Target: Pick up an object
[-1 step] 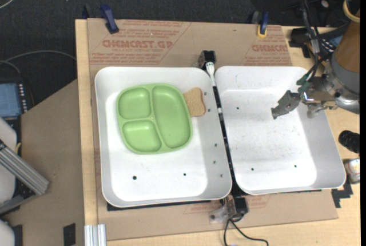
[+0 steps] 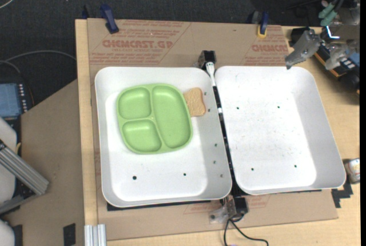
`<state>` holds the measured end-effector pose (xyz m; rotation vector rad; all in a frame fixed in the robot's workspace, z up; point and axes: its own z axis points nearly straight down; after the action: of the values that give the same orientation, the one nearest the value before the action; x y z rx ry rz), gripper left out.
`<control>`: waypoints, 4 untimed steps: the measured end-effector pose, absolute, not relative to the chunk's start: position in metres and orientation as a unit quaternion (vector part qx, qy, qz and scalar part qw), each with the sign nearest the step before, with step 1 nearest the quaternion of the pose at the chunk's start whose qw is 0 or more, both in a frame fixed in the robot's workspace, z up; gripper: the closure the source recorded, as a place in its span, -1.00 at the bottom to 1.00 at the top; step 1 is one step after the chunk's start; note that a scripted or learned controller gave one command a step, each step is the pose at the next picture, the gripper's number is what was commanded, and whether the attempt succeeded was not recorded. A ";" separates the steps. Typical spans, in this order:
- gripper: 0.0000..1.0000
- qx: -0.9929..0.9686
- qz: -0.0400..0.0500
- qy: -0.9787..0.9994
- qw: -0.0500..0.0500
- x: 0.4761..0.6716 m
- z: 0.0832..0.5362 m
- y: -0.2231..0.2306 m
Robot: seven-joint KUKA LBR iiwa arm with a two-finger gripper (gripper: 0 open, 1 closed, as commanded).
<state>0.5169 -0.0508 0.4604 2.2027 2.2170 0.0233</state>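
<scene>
The claw, its state indiscernible, hung at the right bin's far corner, well apart from the left-lying green tray.

Green tray and tan slice touching in left bin.

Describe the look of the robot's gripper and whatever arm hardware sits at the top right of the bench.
The gripper is a grey metal piece with angular, tapering fingers, by the far right corner of the right bin. Behind it sits a cluster of dark hardware with an orange patch, pale green fittings and black cables looping upward. Finer markings are too small to read.
</scene>
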 end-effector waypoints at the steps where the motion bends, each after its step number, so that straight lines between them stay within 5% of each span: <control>1: -1.00 0.709 0.004 0.705 0.006 0.478 0.542 -0.090; 2: 1.00 0.707 0.001 0.707 0.003 0.480 0.547 -0.087; 4: 1.00 0.707 -0.005 0.707 -0.006 0.478 0.323 -0.028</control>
<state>0.4777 -0.0283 0.3233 2.2286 2.2309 -0.0160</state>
